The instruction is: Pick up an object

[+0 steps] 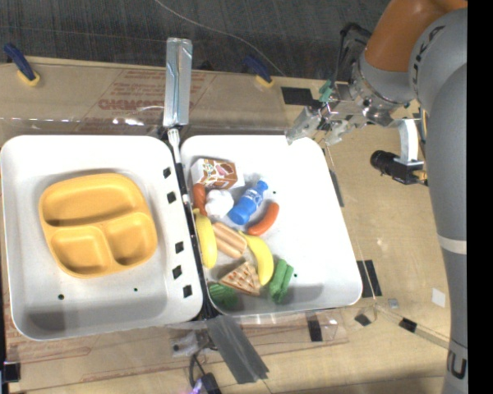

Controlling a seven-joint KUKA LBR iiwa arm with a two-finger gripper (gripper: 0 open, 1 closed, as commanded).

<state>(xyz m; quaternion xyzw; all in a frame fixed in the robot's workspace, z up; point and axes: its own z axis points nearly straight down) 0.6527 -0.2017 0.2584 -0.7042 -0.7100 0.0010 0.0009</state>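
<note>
- Two white bins sit side by side on the desk [394, 245]: the left bin [25, 302] holds a yellow tray [99, 224], and the right bin [333, 245] holds a heap of toy food against its left wall
- In that heap: a blue bottle [246, 205], a sausage [263, 217], a banana [205, 238], a second banana [261, 259], a green piece [281, 279], a sandwich wedge [241, 277] and a small packet [217, 171], most of them touching
- Claw [316, 125] hangs above the right bin's far right corner, well apart from the heap and with nothing between its fingers; whether it is spread or closed I cannot tell, as the tips are small and blurred
- Step in hand, as I judge it: the approach, before any target is reached
- Next move calls for travel left and toward the near side, over the heap, then a straight descent on one piece
- Sausage or bottle look the likeliest picks, lying on top at the heap's right edge; crowded neighbours could block a finger or be dragged along
</note>
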